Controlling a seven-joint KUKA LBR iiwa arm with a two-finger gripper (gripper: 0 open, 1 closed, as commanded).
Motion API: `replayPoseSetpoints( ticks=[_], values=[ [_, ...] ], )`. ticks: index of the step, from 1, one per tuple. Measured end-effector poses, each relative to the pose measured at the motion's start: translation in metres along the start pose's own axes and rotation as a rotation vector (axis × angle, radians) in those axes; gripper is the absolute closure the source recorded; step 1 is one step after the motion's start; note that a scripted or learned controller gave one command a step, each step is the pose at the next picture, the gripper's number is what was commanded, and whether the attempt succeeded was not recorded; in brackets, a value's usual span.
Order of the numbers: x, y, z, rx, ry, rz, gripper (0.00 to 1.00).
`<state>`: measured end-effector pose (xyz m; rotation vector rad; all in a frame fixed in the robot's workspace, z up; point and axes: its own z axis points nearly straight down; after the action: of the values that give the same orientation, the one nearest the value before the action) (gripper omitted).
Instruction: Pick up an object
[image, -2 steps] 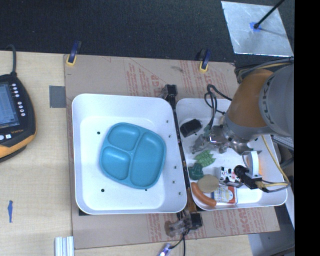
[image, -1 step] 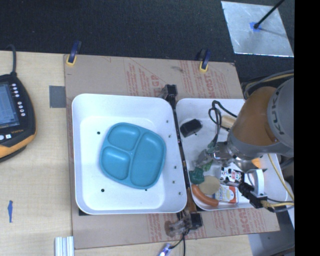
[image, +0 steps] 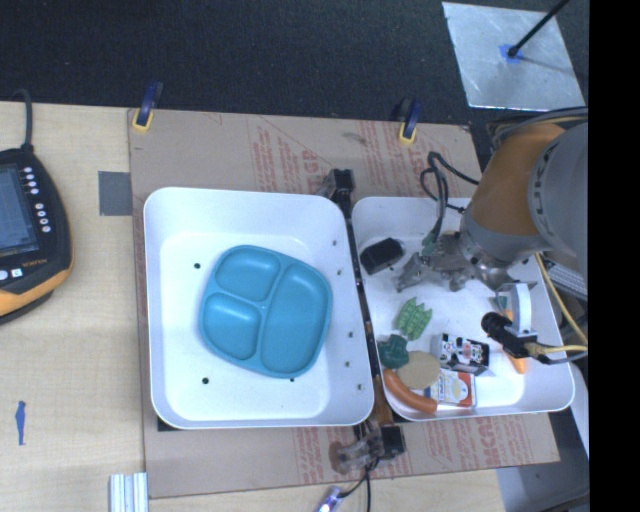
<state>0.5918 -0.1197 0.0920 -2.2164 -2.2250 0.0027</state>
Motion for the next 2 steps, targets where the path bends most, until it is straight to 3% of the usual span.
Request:
replayPoseSetpoints(
  ticks=[1, 2],
  values=[
    [0.011, -0.066, 0.001, 0.003, 0.001, -0.001, 0.00],
    [0.010, -0.066, -0.010, 0.004, -0.001, -0.005, 1.00]
  ],
)
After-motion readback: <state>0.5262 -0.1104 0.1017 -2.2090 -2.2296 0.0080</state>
